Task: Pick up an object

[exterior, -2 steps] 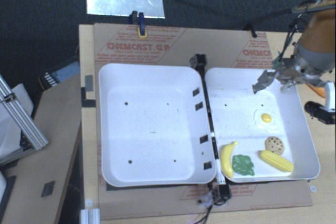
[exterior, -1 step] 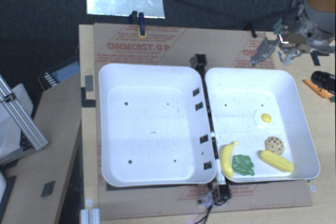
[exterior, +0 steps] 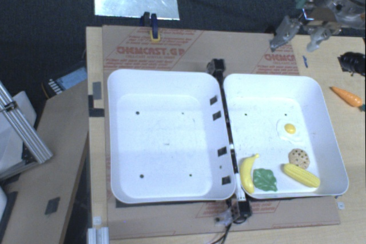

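Both bins are plain white, the left bin (exterior: 166,140) and the right bin (exterior: 263,106) alike, each dotted with a few small dark specks. In the right one lie a yellow banana (exterior: 247,173), a green leafy piece (exterior: 265,180), a yellow corn cob (exterior: 301,175), a tan cookie (exterior: 298,157) with darker spots, and a white fried egg (exterior: 289,129) with a yellow yolk. The worktop (exterior: 171,48) is pale brown with red lettering. An orange carrot (exterior: 347,96), possibly green-tipped, lies beyond the bins.

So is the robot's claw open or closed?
Open. The gripper hangs above the right bin's far edge, its two fingers spread apart with nothing between them.
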`<state>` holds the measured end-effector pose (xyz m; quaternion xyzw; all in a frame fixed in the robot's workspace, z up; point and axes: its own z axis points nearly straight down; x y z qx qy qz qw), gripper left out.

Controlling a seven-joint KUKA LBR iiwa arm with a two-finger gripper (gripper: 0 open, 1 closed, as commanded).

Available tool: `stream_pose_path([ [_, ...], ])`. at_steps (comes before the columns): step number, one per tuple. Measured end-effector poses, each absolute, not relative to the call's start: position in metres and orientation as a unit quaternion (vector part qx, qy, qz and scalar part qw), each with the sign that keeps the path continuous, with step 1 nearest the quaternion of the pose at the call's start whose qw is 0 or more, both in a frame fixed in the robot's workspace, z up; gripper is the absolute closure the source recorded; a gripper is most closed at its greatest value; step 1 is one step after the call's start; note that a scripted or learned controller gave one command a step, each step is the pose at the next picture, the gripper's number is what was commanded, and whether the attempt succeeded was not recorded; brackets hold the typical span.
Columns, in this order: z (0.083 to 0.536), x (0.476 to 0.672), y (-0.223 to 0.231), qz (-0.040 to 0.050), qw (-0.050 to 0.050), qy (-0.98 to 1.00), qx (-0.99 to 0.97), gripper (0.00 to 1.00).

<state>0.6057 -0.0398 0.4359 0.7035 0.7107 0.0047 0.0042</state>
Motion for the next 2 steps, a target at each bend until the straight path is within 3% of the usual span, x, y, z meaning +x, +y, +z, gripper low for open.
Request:
stream_pose_path([
  [1, 0.52, 0.51, -0.014, 0.0049, 0.003, 0.71, 0.704, 0.0],
  [2, 0.537, 0.486, 0.059, 0.0029, 0.001, 0.711, 0.703, 0.0],
])
